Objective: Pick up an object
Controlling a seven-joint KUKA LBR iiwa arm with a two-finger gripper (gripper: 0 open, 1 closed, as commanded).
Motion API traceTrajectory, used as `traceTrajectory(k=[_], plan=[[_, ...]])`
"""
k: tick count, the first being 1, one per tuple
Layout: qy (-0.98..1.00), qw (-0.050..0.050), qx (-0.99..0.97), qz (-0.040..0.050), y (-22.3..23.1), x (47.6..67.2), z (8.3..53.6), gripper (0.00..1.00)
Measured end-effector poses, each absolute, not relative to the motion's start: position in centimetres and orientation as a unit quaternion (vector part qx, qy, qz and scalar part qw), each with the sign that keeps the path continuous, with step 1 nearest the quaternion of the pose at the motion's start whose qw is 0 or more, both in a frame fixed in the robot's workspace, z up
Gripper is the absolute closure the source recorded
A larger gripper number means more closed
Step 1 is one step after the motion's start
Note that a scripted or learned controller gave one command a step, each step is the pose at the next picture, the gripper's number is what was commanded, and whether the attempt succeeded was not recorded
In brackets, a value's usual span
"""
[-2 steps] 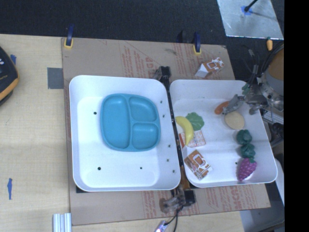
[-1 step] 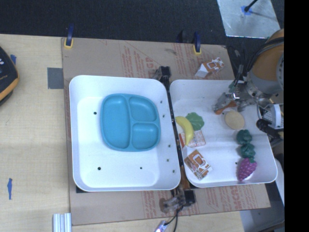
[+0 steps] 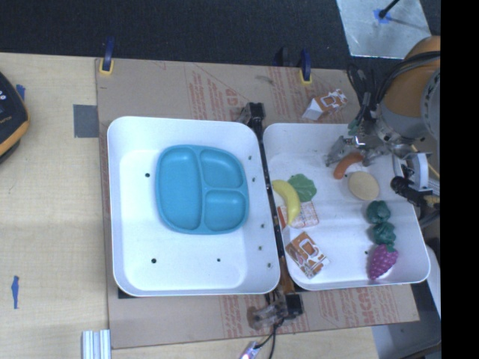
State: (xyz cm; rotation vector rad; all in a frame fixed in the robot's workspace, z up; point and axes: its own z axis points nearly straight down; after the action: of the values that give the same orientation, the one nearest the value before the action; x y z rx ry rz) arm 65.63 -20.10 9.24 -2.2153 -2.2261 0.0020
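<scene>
Pincer (image 3: 350,149) low in rt bin (image 3: 299,137), by sausage (image 3: 346,164).

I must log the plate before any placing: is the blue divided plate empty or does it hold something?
Empty. The blue divided plate in the left bin shows three bare compartments.

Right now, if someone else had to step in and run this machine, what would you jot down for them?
Gripper: low in the right white bin, at its far end, right by the small orange sausage-shaped toy; no telling if it grips anything.
In that bin: beige oval potato-like toy, yellow banana, green leafy piece, dark green lumps, purple grape bunch, two snack packets.
Left white bin: blue divided plate.
Done: nothing visibly lifted.
Left: pick up one object.
</scene>
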Motion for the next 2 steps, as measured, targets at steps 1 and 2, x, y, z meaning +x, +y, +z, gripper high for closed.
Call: traceTrajectory(k=[1, 2], plan=[[-0.710, 0.001, -0.704, 0.0017, -20.2, 65.6, 10.3, 1.00], [-0.709, 0.003, -0.705, 0.0031, -15.9, 65.6, 9.3, 1.00]])
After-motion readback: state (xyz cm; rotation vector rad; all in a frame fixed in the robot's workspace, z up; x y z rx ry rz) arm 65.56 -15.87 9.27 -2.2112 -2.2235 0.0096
